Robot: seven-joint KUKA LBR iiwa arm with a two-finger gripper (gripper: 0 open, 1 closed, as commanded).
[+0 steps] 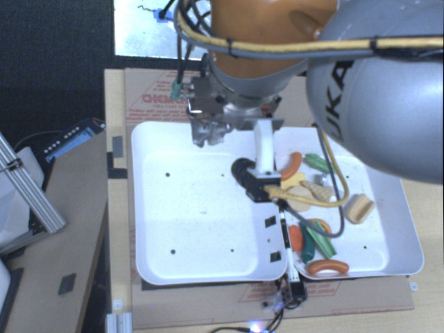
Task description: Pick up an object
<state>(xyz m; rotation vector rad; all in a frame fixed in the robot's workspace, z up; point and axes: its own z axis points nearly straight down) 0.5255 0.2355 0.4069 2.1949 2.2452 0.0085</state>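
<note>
My gripper hangs over the far edge of the left bin, below the orange wrist band. Nothing shows beneath it. The loose objects lie in the right bin: an orange piece, a green piece, a yellow piece, a tan wooden block, a cream piece, an orange and a green piece side by side, and an orange ring near the front rim. The gripper is well to the left of all of them. The arm hides the right bin's far corner.
The big grey arm link covers the upper right of the view. A grey metal rail and a blue-black device lie on the bench to the left of the bins. Cardboard underlies both bins.
</note>
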